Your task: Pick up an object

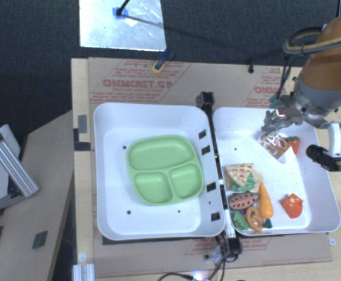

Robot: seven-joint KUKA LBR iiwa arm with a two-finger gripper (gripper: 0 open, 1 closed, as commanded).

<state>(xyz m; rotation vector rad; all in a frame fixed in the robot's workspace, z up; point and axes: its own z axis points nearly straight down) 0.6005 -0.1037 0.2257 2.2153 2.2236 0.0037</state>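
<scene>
Two shallow white bins sit side by side on the counter (129, 78), and the green plate (163, 170) makes the best landmark: it lies flat in the middle of the left bin (109, 127), with three compartments, one long across the top and two smaller ones below.

Everything else lies to the right of the green plate, in the right bin (323, 215). Nearest the plate, just past the divider between the bins, is a cluster of toy foods: a sandwich wedge (241, 174) on top, a brown sausage-like piece (243, 201) below it, a pretzel (253, 216) at the bottom, and an orange carrot (265, 201) lying upright along their right side. These touch or overlap one another. Farther right of the plate, and apart from the cluster, a small red piece (292, 205) sits alone near the bin's lower right.

Up and to the far right of the plate, a small packet (278, 146) with red and white print lies tilted on the bin floor, with a little red-orange item (294, 144) touching its right edge.

The grey arm with its orange band reaches in from the right, and the hand (274, 123) hangs just above the packet, at its upper left end. Whether its fingers are spread, pressed together or touching the packet cannot be told from this angle; nothing is clearly seen between them.
</scene>
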